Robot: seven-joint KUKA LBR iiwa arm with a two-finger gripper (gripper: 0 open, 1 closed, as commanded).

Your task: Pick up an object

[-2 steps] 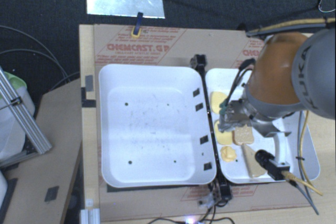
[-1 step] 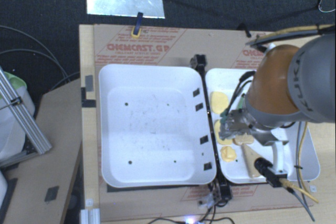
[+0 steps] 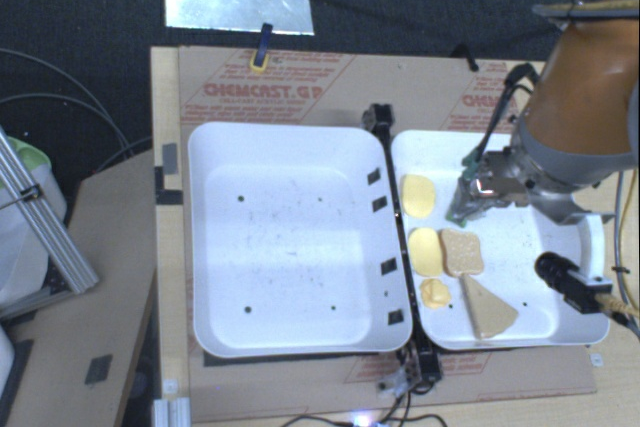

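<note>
A flat brown board (image 3: 300,85) printed with red lettering carries two shallow white bins side by side — the left bin (image 3: 290,240) and the right bin (image 3: 520,245), their inner rims touching along a dark divider (image 3: 395,235). A small yellow-and-blue clip (image 3: 262,50) sits at the board's far edge.

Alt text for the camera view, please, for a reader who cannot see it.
A grey and orange arm reaches from the right, its gripper low over the right bin, just above five pale food pieces: three yellow pieces, a tan slice and a tan wedge. The left bin sits alongside.
</note>
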